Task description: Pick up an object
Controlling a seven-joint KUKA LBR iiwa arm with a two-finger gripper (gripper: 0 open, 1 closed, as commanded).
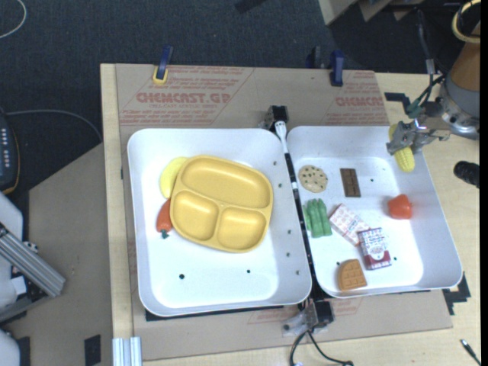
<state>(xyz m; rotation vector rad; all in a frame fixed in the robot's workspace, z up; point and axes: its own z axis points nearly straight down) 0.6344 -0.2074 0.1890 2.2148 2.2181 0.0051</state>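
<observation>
The claw hangs over the right bin's far right corner, clamped on a yellow corn cob. Red "CHEMCAST" lettering shows on the bench's cardboard sheet.

The grey arm reaches in from the right edge of the frame, its orange band showing at the upper corner above the wrist. The wrist angles down and to the left, carrying the gripper low over the bench. A small yellow object sits between its fingers, which close around it.
</observation>
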